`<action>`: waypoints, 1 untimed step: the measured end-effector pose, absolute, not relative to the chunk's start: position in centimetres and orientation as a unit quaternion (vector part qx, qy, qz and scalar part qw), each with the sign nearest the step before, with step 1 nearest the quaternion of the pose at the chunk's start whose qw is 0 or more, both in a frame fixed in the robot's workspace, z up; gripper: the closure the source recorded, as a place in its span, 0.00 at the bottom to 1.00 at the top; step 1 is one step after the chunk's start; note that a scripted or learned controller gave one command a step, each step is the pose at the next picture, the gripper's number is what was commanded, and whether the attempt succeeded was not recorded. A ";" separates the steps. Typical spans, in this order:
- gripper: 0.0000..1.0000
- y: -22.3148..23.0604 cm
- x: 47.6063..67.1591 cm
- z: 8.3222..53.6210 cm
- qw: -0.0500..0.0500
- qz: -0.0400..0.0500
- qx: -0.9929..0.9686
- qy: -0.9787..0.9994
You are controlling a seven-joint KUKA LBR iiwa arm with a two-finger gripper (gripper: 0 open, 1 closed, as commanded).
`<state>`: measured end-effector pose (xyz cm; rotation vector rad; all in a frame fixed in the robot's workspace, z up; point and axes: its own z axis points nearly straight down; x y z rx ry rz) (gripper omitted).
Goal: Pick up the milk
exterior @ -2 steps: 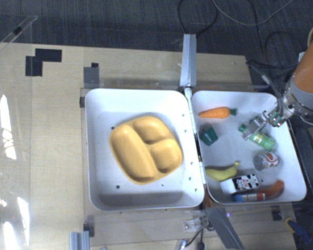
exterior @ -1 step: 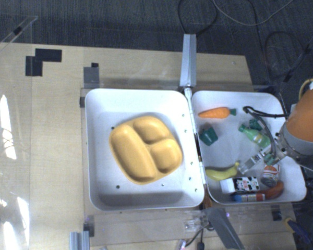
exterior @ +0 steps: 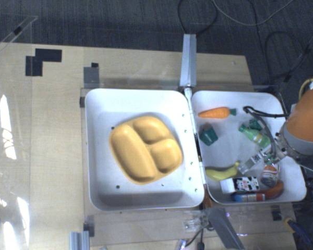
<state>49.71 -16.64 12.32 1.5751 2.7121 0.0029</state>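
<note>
- The right bin point(exterior: 281, 102) is crowded along its near wall, with bare white floor showing mainly in its middle and far-left part; the left bin point(exterior: 99, 191) has open floor all around its one item.
- The milk point(exterior: 243, 184), a small white carton with dark print, lies on its side at the near edge of the right bin, just beside the yellow banana point(exterior: 222, 173) and touching a red-and-white tube-like item point(exterior: 255, 196) pressed to the near wall.
- The tool point(exterior: 261, 158) hangs low over the bin just above and right of the milk; I cannot tell how its fingers stand.
- The arm point(exterior: 308, 124), with its orange band, covers the bin's right edge.
- A smooth orange carrot point(exterior: 215, 113) lies near the far wall, a dark green block point(exterior: 208, 135) near the left wall, a green bottle point(exterior: 254, 135) mid-right.
- A glossy, rounded yellow bread loaf point(exterior: 145, 148) sits mid-left bin.
- The tabletop point(exterior: 52, 139) is pale wood.
</note>
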 end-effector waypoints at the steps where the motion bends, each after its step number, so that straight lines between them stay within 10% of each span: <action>1: 0.00 -12.5 49.3 9.0 0.010 0.003 0.424 0.906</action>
